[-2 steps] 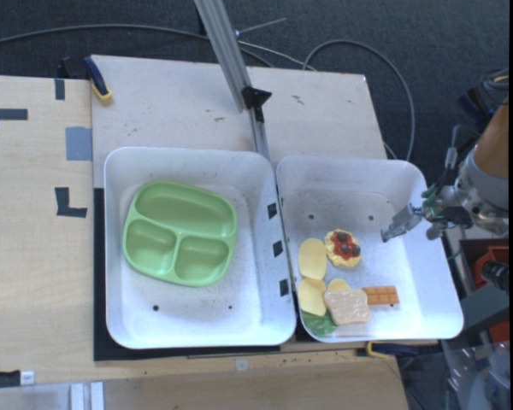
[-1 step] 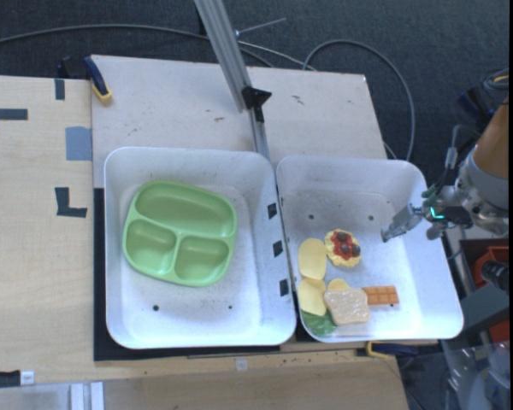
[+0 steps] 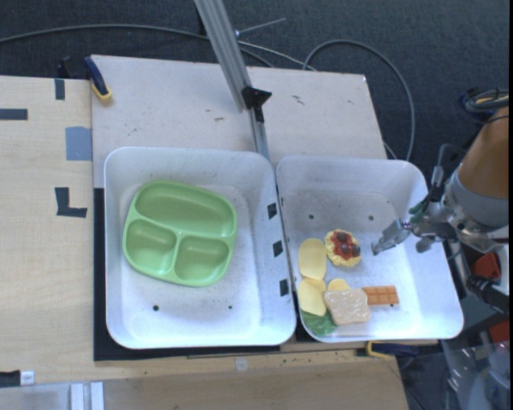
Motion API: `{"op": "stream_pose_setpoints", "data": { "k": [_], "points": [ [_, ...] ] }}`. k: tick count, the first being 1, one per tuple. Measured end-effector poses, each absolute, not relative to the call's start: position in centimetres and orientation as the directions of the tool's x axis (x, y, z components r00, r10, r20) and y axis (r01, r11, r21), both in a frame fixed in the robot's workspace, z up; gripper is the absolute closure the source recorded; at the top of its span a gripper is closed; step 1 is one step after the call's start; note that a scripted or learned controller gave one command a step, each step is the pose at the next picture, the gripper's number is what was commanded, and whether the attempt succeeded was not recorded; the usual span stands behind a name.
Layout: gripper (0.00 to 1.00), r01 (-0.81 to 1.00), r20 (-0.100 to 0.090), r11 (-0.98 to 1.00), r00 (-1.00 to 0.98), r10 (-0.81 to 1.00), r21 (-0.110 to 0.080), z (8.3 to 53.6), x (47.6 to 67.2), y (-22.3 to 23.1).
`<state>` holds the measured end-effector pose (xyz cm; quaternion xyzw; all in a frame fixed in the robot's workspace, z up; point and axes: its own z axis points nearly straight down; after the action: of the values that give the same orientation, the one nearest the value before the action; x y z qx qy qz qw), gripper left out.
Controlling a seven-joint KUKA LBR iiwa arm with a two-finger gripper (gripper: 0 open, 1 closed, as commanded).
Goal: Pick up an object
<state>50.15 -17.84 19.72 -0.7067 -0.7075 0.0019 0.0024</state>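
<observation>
Two white bins (image 3: 120, 229) side by side, pale wooden bench (image 3: 34, 229), dark carpet (image 3: 410, 15)

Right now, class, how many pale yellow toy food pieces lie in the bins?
2, both in the right bin. One yellow piece lies left of the pizza toy; the other sits just below it, beside the bread slice. More may hide underneath.

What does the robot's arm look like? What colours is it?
The arm is chunky and rounded, grey with a broad orange band above the wrist. At its end sits a small gripper of grey and black metal, with a little green spot beside it.
</observation>
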Motion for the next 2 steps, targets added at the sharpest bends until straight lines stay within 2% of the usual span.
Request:
{"op": "stream_pose_setpoints", "data": {
  "k": [2],
  "points": [
    [0.0, 1.0, 0.002, 0.002, -0.002, 1.0, -0.007, 9.8, 49.2, -15.9]
  ]
}}
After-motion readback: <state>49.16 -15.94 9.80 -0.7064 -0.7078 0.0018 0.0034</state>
